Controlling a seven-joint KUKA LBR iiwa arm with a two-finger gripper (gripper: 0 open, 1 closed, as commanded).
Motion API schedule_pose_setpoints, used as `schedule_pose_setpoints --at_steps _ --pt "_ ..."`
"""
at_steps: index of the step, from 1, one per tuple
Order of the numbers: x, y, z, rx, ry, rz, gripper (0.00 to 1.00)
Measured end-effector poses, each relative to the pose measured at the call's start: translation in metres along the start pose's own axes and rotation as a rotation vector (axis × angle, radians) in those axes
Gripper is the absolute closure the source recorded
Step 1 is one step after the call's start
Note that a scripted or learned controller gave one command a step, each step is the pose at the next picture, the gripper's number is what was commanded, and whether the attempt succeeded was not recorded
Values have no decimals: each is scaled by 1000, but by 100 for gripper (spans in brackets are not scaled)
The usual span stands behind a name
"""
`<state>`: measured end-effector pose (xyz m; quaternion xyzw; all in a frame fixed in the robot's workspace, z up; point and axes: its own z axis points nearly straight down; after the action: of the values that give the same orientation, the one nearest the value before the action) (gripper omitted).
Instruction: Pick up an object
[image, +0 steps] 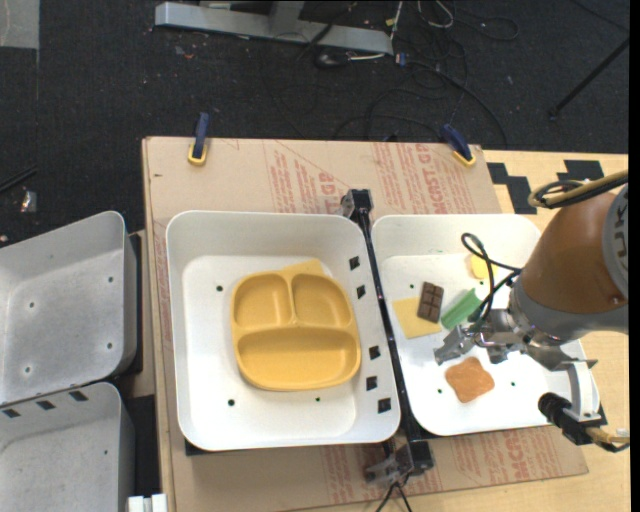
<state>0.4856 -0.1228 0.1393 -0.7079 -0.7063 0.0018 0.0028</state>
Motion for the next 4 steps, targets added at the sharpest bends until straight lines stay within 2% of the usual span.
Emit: schedule_pose_setpoints --at_steps 1,2,3,4 --pt "0 1 48 -9 -3 -1 0" --pt "-1 2 35 -13 -4 2 100" --pt "-10 4 -23 -12 -3 -3 100" --pt "-2 11 -75 -13 -3 -6 100"
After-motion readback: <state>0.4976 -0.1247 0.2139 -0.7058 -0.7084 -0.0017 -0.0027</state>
